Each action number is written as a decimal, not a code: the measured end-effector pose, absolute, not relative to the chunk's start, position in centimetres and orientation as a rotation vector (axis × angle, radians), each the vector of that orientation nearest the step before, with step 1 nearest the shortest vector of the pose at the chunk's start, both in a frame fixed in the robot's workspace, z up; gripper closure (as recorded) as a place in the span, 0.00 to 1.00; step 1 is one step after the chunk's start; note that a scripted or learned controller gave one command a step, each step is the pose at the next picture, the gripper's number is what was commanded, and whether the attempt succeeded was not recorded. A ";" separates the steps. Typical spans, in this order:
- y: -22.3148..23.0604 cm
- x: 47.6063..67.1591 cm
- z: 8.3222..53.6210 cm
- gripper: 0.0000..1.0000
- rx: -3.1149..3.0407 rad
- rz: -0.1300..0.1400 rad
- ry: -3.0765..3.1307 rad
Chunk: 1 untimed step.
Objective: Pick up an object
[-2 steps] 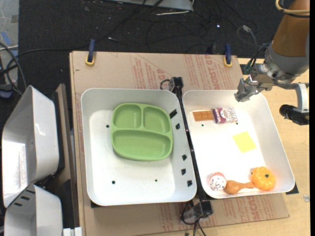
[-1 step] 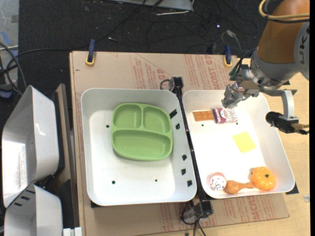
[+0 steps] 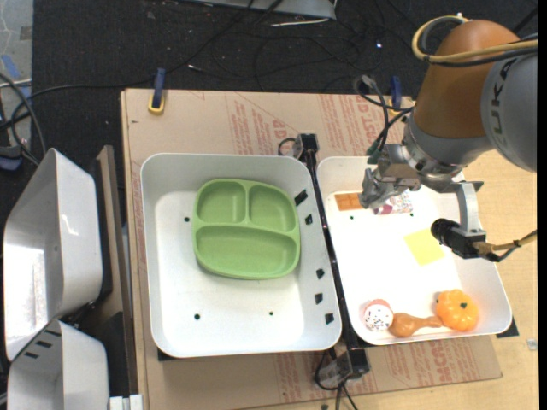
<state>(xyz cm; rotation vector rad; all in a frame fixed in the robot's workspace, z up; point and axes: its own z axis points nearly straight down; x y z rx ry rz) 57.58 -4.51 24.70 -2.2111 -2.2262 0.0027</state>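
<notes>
1. Hovering low at the far end of the right bin [image 3: 500, 314], we see the gripper [image 3: 382, 193] over a small pink-and-white object [image 3: 395, 204]; whether it is closed on anything we cannot tell.
2. We judge nothing lifted yet.
3. Remaining candidates: yellow square [image 3: 424, 247], orange pumpkin [image 3: 456, 309], sprinkled piece [image 3: 377, 317].
4. We note the divider rim near the gripper's side; mid-bin floor offers room.

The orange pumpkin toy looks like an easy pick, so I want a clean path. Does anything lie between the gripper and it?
The yellow square lies flat roughly on the line from the gripper to the orange pumpkin toy. Nothing tall stands between them.
</notes>
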 end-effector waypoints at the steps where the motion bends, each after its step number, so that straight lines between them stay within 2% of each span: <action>1: -0.1 55.8 24.6 1.00 -2.211 0.001 -2.227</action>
